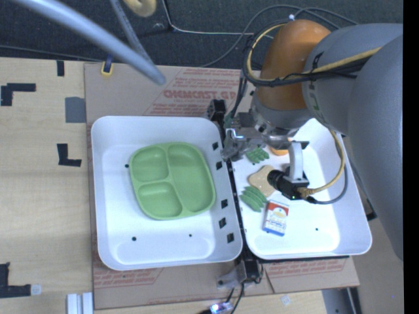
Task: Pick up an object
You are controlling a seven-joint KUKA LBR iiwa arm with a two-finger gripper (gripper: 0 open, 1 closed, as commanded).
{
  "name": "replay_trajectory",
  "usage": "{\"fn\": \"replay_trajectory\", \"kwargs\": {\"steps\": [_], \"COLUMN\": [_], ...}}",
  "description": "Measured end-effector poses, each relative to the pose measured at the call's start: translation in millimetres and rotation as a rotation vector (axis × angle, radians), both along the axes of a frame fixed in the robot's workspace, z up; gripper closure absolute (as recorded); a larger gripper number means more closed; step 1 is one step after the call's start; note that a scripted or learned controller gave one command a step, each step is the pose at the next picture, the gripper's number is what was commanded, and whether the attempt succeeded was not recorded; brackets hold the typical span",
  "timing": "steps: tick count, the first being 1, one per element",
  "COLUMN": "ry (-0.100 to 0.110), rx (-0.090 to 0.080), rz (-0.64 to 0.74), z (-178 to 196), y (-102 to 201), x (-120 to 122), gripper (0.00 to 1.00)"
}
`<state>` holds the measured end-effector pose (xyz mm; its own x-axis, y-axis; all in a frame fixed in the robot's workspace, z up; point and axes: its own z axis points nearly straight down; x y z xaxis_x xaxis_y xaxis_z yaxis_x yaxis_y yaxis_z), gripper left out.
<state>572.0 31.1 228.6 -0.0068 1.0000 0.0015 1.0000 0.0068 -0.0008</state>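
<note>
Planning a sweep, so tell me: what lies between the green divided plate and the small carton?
In the camera view, the bins' adjoining rims and a green leafy piece lie between the plate and the carton.

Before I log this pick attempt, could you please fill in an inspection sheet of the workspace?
Surface: two white bins, left bin and right bin, on cardboard.
Job's things: green leafy toy, tan piece, small box, another green toy and an orange piece, in the right bin.
Clutter: green divided plate in the left bin.
Gripper: gripper low over the right bin's upper left; fingers unclear.
Cables: yellow cable looping off the wrist.
Surroundings: wooden bench, black marks.
</note>
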Motion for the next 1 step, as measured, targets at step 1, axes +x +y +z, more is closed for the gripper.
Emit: {"fn": "replay_trajectory", "kwargs": {"steps": [1], "ry": [0.001], "rx": [0.000], "rz": [0.001], "z": [4.8], "y": [61.0], "x": [0.7], "gripper": [1.00]}}
